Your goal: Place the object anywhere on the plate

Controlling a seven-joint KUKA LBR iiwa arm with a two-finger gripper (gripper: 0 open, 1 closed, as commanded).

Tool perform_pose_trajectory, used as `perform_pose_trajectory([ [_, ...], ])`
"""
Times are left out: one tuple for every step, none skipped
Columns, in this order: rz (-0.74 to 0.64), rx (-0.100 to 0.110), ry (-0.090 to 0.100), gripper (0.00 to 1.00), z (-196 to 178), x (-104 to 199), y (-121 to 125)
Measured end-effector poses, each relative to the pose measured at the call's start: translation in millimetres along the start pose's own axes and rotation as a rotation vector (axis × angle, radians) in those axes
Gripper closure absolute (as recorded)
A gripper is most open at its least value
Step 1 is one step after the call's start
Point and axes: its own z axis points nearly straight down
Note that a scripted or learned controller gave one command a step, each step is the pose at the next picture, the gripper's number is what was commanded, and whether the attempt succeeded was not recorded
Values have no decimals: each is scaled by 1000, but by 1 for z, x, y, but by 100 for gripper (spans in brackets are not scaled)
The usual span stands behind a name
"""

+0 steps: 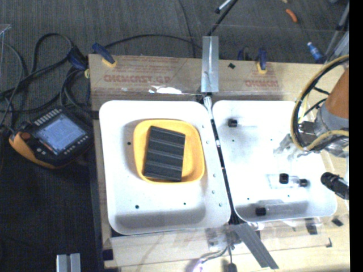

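We see the dark ridged block [165, 153] lying lengthwise on the yellow plate [195, 152], well left of the arm [334, 112], whose grasp we cannot tell.

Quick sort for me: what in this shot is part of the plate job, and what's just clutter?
Job:
- dark ridged block, lying on the plate
- yellow plate, in the left bin
- arm, over the right bin

Clutter:
- teach pendant on the floor
- cables
- clamps on the bench
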Motion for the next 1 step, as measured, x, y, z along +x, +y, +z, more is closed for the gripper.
perform_pose_trajectory([
  [0,0,0,0,0,0,0],
])
